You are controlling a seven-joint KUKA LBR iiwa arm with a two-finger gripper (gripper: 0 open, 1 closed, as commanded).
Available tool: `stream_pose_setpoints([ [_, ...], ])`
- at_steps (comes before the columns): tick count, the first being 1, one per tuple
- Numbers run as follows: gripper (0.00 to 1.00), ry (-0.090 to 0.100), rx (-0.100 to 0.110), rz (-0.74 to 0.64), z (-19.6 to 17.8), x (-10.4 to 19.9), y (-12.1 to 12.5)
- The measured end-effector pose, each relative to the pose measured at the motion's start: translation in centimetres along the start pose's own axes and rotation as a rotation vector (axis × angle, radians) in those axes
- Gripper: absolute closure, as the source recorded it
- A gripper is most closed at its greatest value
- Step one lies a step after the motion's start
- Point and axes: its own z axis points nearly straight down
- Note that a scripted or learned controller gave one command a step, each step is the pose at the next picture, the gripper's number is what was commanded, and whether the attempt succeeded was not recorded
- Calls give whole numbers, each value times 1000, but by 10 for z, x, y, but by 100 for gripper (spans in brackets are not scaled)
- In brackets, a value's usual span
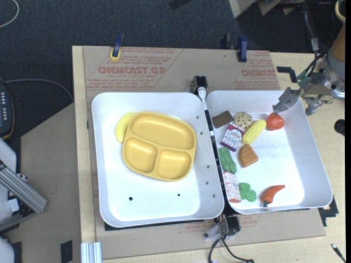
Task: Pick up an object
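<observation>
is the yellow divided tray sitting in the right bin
No, the yellow divided tray lies in the left bin; the right bin holds small toy foods.

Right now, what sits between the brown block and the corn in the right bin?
In the camera view, a round speckled cookie lies between the brown block and the corn, with the purple-and-white packet just below that line.

surface [164, 64]: brown board with red printed lettering, held by clamps at its far edge
left bin [109, 190]: white, shallow, sits on the surface
right bin [307, 163]: white, just beside the left one, edges touching
</observation>
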Motion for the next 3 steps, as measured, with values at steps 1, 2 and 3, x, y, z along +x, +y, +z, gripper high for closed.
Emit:
stream_pose_setpoints([
  [1, 0, -2, -14, -3, -8, 1, 2],
  [2, 0, -2, -12, -3, 36, -7, 6],
  [3, 0, -1, -11, -3, 83, -15, 4],
])
